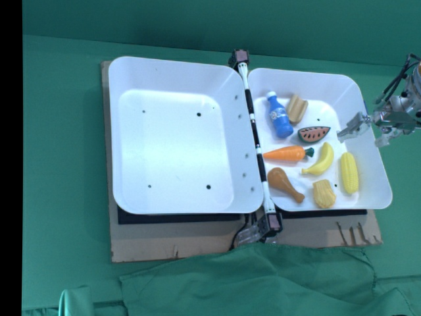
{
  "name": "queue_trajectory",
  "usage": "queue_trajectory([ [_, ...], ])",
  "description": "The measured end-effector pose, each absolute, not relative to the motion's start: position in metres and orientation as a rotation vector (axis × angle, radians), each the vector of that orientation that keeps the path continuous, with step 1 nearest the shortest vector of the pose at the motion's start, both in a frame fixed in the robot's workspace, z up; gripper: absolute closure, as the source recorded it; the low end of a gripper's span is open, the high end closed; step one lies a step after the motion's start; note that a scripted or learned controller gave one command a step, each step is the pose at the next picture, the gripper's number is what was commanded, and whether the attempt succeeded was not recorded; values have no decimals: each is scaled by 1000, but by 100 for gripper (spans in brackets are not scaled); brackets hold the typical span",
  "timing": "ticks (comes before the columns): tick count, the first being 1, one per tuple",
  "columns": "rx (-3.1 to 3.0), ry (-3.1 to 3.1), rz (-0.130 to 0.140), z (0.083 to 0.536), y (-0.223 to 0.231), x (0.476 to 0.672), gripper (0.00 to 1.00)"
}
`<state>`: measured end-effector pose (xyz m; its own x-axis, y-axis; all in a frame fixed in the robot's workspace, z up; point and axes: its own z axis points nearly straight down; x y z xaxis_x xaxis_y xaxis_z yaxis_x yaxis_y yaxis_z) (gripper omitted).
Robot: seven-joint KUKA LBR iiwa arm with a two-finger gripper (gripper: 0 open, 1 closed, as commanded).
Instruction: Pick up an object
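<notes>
- Right bin (368, 189) holds a bottle (278, 114), watermelon slice (314, 134), carrot (288, 154), banana (320, 160) and corn (349, 172).
- My claw (367, 131) hovers over its right rim, seemingly released, grasping nothing.

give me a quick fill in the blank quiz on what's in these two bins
1. All the toy foods lie in the ____ bin of the camera view.
2. The bottle is coloured ____.
3. The orange carrot lies between the bottle and the ____ below it.
4. The claw hangs over the right bin's ____ edge.

Missing words: right; blue; drumstick; right
</notes>
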<state>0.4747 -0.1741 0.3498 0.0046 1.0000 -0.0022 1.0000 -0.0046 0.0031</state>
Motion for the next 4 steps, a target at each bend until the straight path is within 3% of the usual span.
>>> queue_trajectory([
  [1,2217,2212,5,370,-187,506,0],
  [2,2220,2213,4,369,-187,505,0],
  [3,2208,2202,16,635,-187,483,0],
  [4,2222,2203,5,640,-188,484,100],
])
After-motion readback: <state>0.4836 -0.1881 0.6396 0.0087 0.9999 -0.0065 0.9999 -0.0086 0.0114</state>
